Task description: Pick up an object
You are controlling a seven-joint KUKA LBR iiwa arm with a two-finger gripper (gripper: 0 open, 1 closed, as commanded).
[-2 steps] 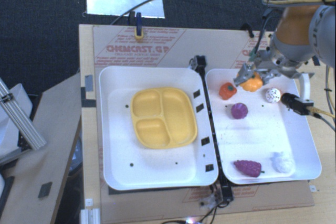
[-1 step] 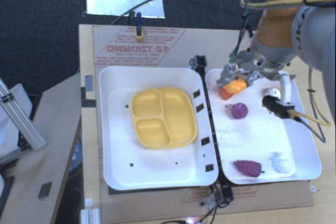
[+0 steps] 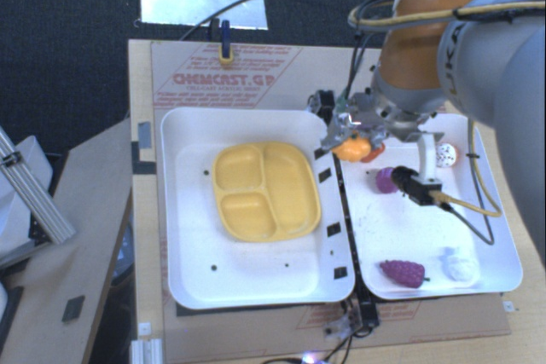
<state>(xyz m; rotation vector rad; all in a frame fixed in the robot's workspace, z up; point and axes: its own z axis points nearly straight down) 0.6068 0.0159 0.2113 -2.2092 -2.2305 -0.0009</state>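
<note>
My gripper point(image 3: 358, 136) at the inner edge of the right bin point(image 3: 490, 260)

An orange object point(image 3: 352, 151) sits right under my fingers, but I cannot tell whether they are spread or pinching it. In that bin also lie a purple piece point(image 3: 386, 180), a purple bunch point(image 3: 402, 272), a white lump point(image 3: 459, 265) and a spotted white ball point(image 3: 446, 155). The left bin point(image 3: 188, 268) carries a yellow divided tray point(image 3: 264, 190)

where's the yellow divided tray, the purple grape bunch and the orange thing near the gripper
yellow divided tray point(image 3: 265, 190): camera view, on its centre ridge
purple grape bunch point(image 3: 403, 272): camera view, middle of the cluster
orange thing point(image 3: 352, 151): camera view, its rounded top
</note>
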